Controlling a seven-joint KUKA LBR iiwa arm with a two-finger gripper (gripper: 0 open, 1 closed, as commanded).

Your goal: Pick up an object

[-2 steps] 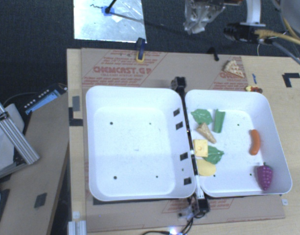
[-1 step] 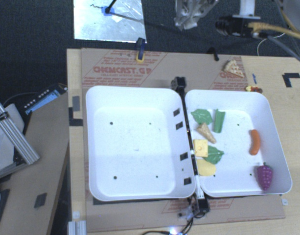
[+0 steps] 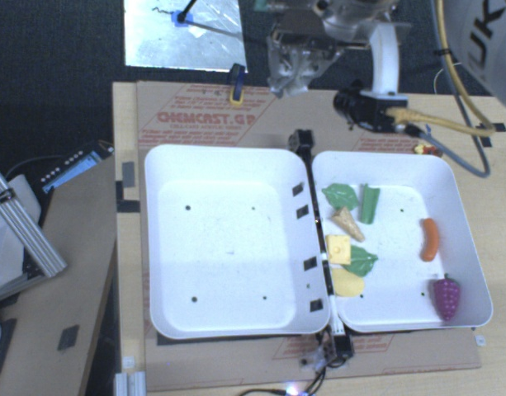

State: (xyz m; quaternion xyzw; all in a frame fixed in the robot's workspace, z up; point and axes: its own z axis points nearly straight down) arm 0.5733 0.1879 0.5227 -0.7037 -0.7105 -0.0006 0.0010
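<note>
The right bin (image 3: pixel 463 213) holds several small toy foods. Along its left side lie a green leaf piece (image 3: pixel 341 195), a green stick (image 3: pixel 369 204), a tan wedge (image 3: pixel 347 223), a yellow block (image 3: pixel 339 250), another green leaf (image 3: pixel 361 261) and a pale yellow lump (image 3: pixel 347 283). An orange sausage (image 3: pixel 430 239) lies toward the right, and a purple grape bunch (image 3: pixel 446 296) sits in the near right corner. My gripper (image 3: pixel 290 74) hangs high above the bench behind the bins, with nothing seen between its fingers.
The left bin (image 3: pixel 166 221) stands beside the right one, joined by a black clip strip (image 3: pixel 314 221). A yellow and blue clamp (image 3: pixel 236 85) sits on the cardboard behind the left bin. A grey rail (image 3: pixel 21 229) stands at the far left.
</note>
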